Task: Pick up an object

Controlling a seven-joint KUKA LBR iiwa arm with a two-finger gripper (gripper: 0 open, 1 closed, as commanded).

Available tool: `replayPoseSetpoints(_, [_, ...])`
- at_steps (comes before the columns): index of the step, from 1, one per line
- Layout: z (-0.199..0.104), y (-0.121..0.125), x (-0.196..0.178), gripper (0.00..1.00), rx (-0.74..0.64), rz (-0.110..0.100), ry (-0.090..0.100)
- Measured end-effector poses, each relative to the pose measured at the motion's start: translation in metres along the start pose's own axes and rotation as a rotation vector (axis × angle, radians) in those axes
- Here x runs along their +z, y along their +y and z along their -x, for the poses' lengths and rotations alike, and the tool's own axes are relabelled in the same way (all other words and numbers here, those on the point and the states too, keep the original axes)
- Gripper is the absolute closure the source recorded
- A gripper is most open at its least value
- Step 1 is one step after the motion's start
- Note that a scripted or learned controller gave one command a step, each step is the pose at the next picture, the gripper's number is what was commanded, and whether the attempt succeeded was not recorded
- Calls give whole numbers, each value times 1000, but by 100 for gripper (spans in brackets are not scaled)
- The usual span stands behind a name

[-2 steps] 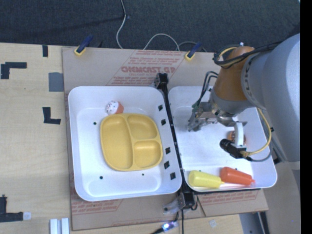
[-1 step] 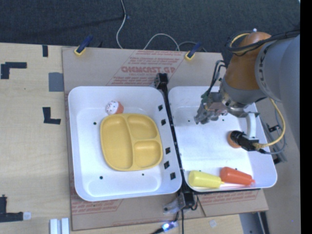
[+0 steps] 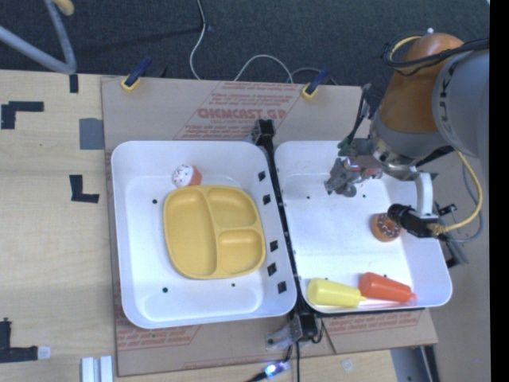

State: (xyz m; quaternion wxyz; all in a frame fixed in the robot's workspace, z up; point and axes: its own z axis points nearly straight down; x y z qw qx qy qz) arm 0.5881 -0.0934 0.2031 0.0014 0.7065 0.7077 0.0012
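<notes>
Arm (image 3: 421, 94): reaching in from the right, grey body with orange band, hanging over the far part of the right bin.
Hand (image 3: 343, 183): hovering over the far-left area of the right bin floor; pointing down and slightly left; carrying nothing visible between the fingers. Open or closed: cannot tell, since the fingertips are blurring into one dark grey mass.
Right bin (image 3: 433, 273): sitting on the bench beside the left bin, sharing the black centre divider; holding three objects.
Round brown object (image 3: 385, 227): lying near the right wall of the right bin, just beside a black cable fitting; well apart from the hand.
Yellow object (image 3: 334, 293): lying along the near wall of the right bin, left of the orange one and touching it.
Orange object (image 3: 386, 287): lying along the near wall of the right bin, carrot-like in shape, pointing right.
Left bin (image 3: 127, 237): sitting left of the divider; holding a plate and a small ball.
Yellow divided plate (image 3: 213, 231): lying flat in the middle of the left bin, showing three compartments facing up.
Small ball (image 3: 184, 175): resting just beyond the far-left edge of the plate, white and reddish.
Bench (image 3: 48, 237): carrying a cardboard sheet (image 3: 238, 110) under both bins.
</notes>
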Motion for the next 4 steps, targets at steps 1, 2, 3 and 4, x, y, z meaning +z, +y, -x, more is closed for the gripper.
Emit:
replayPoseSetpoints(1, [2,-4,-62,100,0,2,-1])
replayPoseSetpoints(2, [-46,9,-56,100,-4,-5,1])
replayPoseSetpoints(3, [-92,6,-38,100,-3,-7,1])
replayPoseSetpoints(4, [-153,16,-32,100,-6,-5,2])
